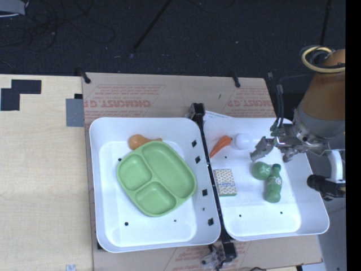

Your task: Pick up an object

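1. Over the right-hand bin (316, 222), near its far right side, we see our gripper (274, 148) hanging low, its metal fingers (263, 149) spread apart with nothing between them.
2. We judge this to be an approach: the fingers are parted so they can drop around something, and they sit just above and beside a small green lump (260, 170).
3. That lump touches or nearly touches a green bottle (273, 183) lying on its side; either could be our target, and we cannot tell which is meant.
4. Other candidates share this bin: a white ball (243, 141) and an orange carrot (220, 145) near the far wall, just beside each other, and a small patterned box (225, 182) close to the divider.
5. The left bin (107, 219) carries a green divided plate (156, 178), tilted across the floor, with an orange object (137, 141) partly tucked under its far edge, well apart from our arm.
6. Because the lump and bottle crowd together, we expect a descent here may nudge one while closing on the other.
7. Nothing is lifted yet; the pick remains undone.
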Action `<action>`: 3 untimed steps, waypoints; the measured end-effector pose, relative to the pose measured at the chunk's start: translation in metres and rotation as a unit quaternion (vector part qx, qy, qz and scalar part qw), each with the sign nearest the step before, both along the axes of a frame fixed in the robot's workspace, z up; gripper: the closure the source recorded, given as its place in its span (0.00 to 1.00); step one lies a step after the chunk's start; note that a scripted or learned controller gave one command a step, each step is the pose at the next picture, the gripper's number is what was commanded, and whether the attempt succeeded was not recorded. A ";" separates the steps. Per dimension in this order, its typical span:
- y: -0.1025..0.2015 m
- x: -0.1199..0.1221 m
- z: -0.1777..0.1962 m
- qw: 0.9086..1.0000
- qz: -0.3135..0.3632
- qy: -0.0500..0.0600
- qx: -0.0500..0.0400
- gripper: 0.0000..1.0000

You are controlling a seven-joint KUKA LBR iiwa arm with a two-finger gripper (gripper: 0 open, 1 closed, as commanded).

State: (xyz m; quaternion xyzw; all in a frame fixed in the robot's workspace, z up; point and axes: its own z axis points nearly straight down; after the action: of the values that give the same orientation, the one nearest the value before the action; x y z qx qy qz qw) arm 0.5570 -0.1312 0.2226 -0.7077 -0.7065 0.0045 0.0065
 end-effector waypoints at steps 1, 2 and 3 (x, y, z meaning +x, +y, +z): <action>0.000 0.002 0.007 1.000 0.001 -0.006 -0.001 0.00; 0.005 0.011 -0.045 1.000 0.001 -0.004 -0.001 0.00; 0.008 0.013 -0.105 1.000 0.001 -0.009 -0.002 0.00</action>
State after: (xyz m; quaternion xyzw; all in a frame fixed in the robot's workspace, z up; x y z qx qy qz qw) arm 0.5699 -0.1228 0.1177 -0.7069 -0.7073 -0.0005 -0.0015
